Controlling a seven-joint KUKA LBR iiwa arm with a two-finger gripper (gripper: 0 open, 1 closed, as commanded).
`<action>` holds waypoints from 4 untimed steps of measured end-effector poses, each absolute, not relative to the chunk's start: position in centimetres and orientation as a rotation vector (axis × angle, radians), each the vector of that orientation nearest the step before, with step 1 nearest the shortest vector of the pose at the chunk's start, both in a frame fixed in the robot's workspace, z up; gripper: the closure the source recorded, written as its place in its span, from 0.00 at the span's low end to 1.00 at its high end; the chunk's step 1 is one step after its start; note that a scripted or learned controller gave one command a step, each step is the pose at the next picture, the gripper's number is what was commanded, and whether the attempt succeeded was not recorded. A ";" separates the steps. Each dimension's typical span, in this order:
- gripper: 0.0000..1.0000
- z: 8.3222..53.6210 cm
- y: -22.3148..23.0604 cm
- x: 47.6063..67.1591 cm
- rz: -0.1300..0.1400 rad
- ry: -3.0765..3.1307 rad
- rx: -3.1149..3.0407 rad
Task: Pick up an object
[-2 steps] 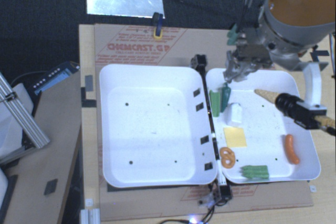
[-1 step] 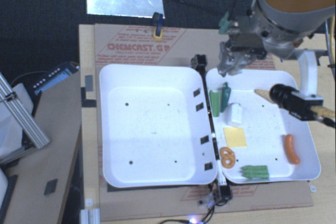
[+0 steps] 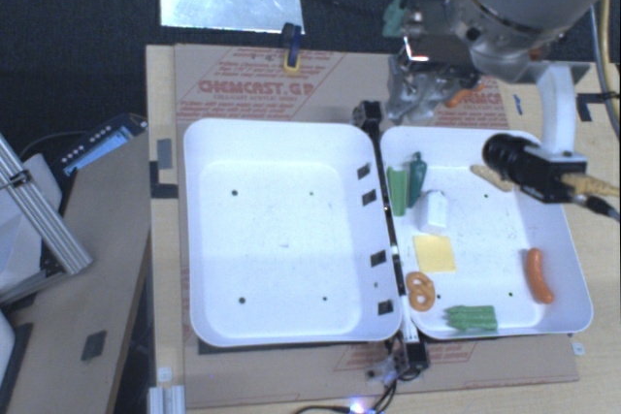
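Note:
My gripper (image 3: 419,94) hangs above the back edge of the right bin (image 3: 568,252), near its far left corner. A small orange shape (image 3: 456,98) shows beside the gripper; I cannot tell what it is or whether it is held. In the right bin lie a green piece (image 3: 397,189) and a teal piece (image 3: 417,175) side by side. Further forward are a white block (image 3: 437,208), a yellow square (image 3: 435,254), a pretzel (image 3: 420,290), a green lump (image 3: 471,317) and an orange sausage (image 3: 539,275).
The left bin (image 3: 281,228) sits beside the right one, with a black divider (image 3: 386,208) between them. A black cylinder on a white bracket (image 3: 529,168) overhangs the right bin's back right and partly hides a tan stick (image 3: 485,175). Cardboard (image 3: 252,84) lies under both bins.

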State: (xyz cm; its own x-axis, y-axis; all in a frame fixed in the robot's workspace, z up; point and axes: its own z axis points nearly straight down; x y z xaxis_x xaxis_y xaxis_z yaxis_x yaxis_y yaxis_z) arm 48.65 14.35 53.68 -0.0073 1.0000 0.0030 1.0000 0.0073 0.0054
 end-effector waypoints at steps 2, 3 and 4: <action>1.00 53.5 15.6 48.6 0.005 2.227 2.215; 1.00 43.5 19.6 48.6 -0.004 2.230 2.216; 1.00 46.4 21.9 51.5 0.008 2.226 2.213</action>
State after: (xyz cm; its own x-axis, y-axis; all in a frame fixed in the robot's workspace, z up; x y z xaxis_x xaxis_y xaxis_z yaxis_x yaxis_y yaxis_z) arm 51.47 21.87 46.35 -0.0058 1.0000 0.0022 1.0000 0.0058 0.0053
